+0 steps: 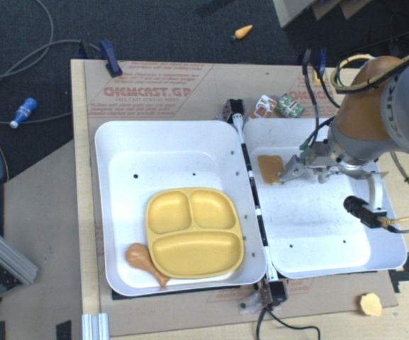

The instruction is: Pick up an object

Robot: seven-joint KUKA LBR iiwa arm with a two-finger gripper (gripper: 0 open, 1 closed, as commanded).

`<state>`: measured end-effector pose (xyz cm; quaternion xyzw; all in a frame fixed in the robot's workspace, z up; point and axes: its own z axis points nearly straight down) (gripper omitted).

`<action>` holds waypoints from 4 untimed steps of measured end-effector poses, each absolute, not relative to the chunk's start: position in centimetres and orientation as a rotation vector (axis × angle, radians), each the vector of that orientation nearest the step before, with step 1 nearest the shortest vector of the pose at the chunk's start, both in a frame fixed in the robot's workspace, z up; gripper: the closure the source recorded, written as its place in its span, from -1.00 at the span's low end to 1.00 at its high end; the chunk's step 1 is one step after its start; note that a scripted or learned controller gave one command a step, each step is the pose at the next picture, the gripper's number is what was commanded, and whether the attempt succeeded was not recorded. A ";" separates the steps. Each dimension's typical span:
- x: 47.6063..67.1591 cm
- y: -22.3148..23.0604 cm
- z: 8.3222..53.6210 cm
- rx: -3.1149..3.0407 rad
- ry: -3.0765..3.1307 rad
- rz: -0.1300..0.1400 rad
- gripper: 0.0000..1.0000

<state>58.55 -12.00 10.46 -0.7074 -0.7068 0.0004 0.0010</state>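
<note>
A flat brown square piece (269, 167) lies in the right bin (332, 250), close to its upper left corner. My gripper (288, 175) hangs low over that bin, pointing left, with its tip right beside the brown piece's right edge; whether it touches the piece is unclear. A yellow divided plate (193, 232) sits in the left bin (154, 147), toward the front. An orange-brown drumstick-shaped toy (143, 259) lies against the plate's lower left side.
Small green and white packets (278, 106) lie on the cardboard behind the right bin. A yellow chunk (369, 304) rests on the bench at the front right. The grey arm (374, 119) and its cables cover the right bin's far right corner.
</note>
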 end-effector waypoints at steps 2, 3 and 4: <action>63.2 -9.7 8.5 -2.221 -2.221 0.000 -1.00; 61.3 -9.5 8.6 -2.222 -2.219 0.001 -1.00; 54.7 -9.5 8.6 -2.223 -2.217 0.000 -1.00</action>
